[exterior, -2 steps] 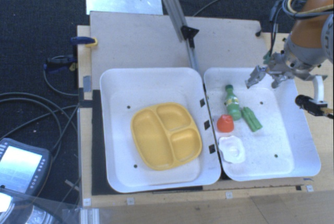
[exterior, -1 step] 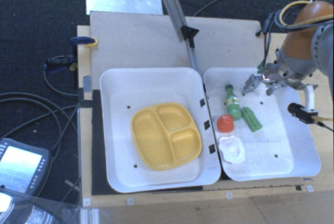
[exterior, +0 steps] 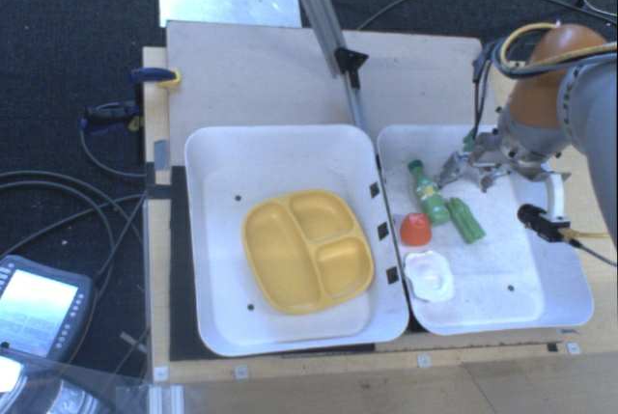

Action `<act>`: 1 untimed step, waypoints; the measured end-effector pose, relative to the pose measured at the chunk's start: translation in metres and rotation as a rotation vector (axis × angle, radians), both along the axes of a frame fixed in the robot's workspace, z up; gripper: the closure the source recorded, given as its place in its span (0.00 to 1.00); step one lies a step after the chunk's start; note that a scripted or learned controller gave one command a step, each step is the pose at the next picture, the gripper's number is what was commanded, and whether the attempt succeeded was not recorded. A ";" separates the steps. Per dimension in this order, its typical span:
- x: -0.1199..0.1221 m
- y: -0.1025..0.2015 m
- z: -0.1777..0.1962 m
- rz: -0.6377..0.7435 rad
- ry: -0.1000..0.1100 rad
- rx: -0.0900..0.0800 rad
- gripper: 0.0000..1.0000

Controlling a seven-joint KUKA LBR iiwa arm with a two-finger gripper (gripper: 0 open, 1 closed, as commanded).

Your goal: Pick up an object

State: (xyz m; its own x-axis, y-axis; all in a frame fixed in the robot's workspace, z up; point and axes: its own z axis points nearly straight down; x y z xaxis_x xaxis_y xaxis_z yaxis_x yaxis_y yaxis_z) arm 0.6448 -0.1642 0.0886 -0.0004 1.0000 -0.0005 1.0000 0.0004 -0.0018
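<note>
The right bin (exterior: 541, 296) holds a green bottle (exterior: 428, 196), a small green block (exterior: 466, 220), a red round piece (exterior: 415, 229) and a white cup-like piece (exterior: 429, 275). My gripper (exterior: 471, 173) hangs over the back of this bin, just right of and behind the green bottle. Its fingers (exterior: 450, 173) are spread open and nothing sits between them. The grey arm with its orange band (exterior: 565, 50) comes in from the right.
In the left bin (exterior: 217, 161) lies a yellow divided plate (exterior: 307, 250). A grey pole (exterior: 323, 7) slants over the bench behind the bins. A black cable end (exterior: 543, 224) hangs over the right bin near the arm.
</note>
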 end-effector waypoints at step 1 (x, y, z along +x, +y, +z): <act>0.002 0.000 0.014 0.000 -0.007 -0.001 1.00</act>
